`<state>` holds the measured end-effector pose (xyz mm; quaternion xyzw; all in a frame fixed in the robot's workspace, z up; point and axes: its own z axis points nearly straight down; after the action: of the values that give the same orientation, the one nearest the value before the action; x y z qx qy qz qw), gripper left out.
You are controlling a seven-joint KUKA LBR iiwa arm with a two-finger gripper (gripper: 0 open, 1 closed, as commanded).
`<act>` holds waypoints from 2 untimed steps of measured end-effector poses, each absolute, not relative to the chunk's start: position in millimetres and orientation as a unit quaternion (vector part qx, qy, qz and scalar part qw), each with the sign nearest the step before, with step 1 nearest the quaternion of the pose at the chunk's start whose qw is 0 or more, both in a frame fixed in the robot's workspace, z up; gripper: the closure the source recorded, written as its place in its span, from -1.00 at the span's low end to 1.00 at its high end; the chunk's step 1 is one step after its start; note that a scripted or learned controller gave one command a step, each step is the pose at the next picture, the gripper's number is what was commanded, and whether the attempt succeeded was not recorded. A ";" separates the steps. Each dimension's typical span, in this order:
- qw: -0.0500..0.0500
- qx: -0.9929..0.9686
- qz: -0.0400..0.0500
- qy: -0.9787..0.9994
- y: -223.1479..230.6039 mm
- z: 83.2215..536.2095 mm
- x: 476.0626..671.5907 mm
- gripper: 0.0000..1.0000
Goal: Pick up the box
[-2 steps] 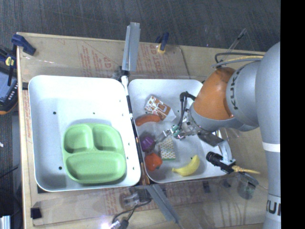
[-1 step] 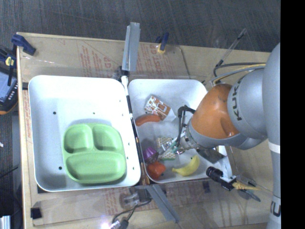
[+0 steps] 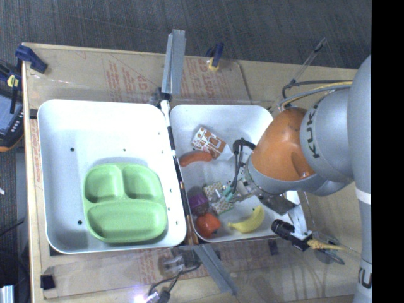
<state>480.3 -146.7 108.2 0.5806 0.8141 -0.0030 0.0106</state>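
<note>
Hovering: end effector (image 3: 226, 194) low beside purple item (image 3: 197, 201), box (image 3: 208, 141) apart.

We count two white bins (image 3: 57, 169), one green divided tray (image 3: 125, 202), one box (image 3: 208, 142), one sausage (image 3: 196, 159), one banana (image 3: 247, 221), one tomato (image 3: 207, 223) and one purple fruit (image 3: 197, 201).

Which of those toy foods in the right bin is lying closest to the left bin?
The hot dog: its end nearly touches the wall between the bins. The plum, tomato and banana all lie farther right.
</note>
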 end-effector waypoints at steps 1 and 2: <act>0.017 0.584 -0.006 0.811 -154.4 111.3 480.7 -1.00; 0.007 0.575 0.000 0.818 -131.7 96.8 493.1 -1.00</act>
<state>493.1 -131.7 96.8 0.5749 0.8182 0.0002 0.0073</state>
